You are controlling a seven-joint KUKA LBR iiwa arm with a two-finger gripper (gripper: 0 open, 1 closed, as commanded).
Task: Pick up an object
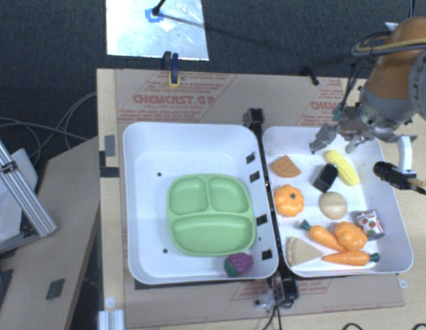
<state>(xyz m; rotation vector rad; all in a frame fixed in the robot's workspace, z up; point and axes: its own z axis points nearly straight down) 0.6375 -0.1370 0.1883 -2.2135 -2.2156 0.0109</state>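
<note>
My gripper (337,141) hangs over the far edge of the right bin (398,236), open, with nothing between its fingers. Just below it lie a yellow corn cob (343,168) and a black block (326,177). Further toward the front are an orange waffle piece (285,166), a small pumpkin (288,201), a beige egg-like ball (332,204), an orange carrot (321,236), an orange pepper (350,234), a second carrot (347,258), a pale cheese wedge (304,251) and a small printed box (368,223).
The left bin (148,157) holds a green divided plate (211,214) and a purple toy (238,264) at its front edge. A black divider (262,184) runs between the bins. A black knob (391,174) on the arm juts over the right bin's right side.
</note>
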